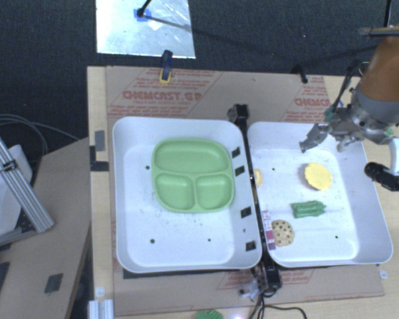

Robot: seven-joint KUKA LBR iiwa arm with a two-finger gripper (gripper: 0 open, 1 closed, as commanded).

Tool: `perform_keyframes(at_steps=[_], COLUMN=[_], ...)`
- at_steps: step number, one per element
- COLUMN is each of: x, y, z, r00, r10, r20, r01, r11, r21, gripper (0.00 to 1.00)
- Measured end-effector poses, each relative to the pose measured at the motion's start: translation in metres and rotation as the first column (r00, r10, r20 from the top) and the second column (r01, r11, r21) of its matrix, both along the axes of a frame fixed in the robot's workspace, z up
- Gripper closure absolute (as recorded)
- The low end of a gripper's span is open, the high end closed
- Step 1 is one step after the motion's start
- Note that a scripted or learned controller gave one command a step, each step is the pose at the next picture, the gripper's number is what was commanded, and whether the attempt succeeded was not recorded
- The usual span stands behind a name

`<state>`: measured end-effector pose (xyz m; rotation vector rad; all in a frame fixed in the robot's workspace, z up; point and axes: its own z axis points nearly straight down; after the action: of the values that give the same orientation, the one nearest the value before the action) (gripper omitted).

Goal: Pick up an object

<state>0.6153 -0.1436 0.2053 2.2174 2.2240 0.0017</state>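
The yellow disc [318, 176] lies flat in the right bin [369, 241], reachable from above, just below the pincer [326, 138], whose fingers are spread apart and empty.

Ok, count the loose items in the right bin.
4. A yellow disc upper middle, a green piece below it, a cookie at the lower left, and a small yellow bit at the left wall, partly hidden by the divider.

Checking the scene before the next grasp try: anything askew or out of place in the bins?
One thing: a small yellow piece lies pressed against the divider at the right bin's left wall, partly hidden. The yellow disc, green toy and cookie lie flat, and the green tray sits level in the left bin.
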Motion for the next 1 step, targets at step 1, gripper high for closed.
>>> perform_keyframes(at_steps=[1], x=[-0.0317], y=[-0.0448], z=[-0.1253], r00=[1.0], r10=[-0.007], r20=[-0.01], r01=[0.007], r11=[1.0], r21=[0.0], gripper=[0.0])
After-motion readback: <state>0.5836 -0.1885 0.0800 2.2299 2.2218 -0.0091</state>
